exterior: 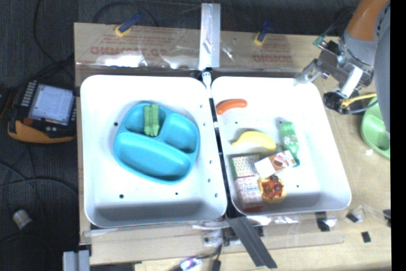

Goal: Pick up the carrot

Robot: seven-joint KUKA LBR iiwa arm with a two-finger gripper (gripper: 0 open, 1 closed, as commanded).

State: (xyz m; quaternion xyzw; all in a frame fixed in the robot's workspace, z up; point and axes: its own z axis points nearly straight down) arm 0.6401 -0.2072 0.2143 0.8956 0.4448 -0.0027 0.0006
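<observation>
Dark carpet surrounds a wooden bench (95,35) bearing two white bins. Inside the left bin (101,193) sits a blue divided tray (149,158) with a green vegetable (151,119) in its upper compartment. Inside the right bin (323,155), the carrot (231,105) lies near the top-left corner, above a banana (252,139), a green bottle (288,135) and small packets (263,178). Beyond the bin's upper right corner hangs the gripper (314,71); whether it is clenched or released, I cannot tell.
</observation>
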